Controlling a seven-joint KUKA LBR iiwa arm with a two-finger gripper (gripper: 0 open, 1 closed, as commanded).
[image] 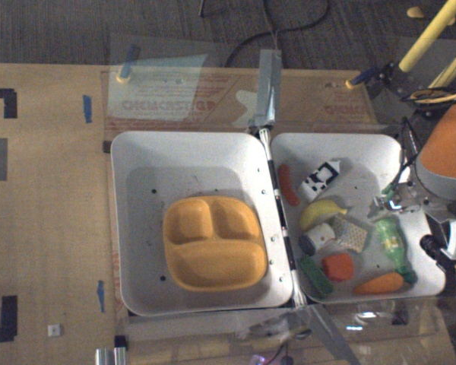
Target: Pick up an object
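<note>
The right bin [365, 144] holds several small objects: a red sausage-shaped piece [288, 184], a black-and-white carton [321, 178], a yellow banana [321, 211], a white and black cylinder [317, 239], a grey perforated block [352, 236], a red cup [337, 266], a dark green piece [315, 276], an orange carrot [379, 284] and a green bottle [392, 242]. My gripper [390, 201] reaches in over the bin's right side, just above the green bottle's top end. The arm's orange band [448, 149] is at the right edge.
The left bin [137, 226] carries an orange divided plate [213, 242]. A metal divider [266, 97] runs between the bins at the back. Black cables [433, 248] hang by the right bin's right rim. Yellow poles [433, 29] stand at the back right.
</note>
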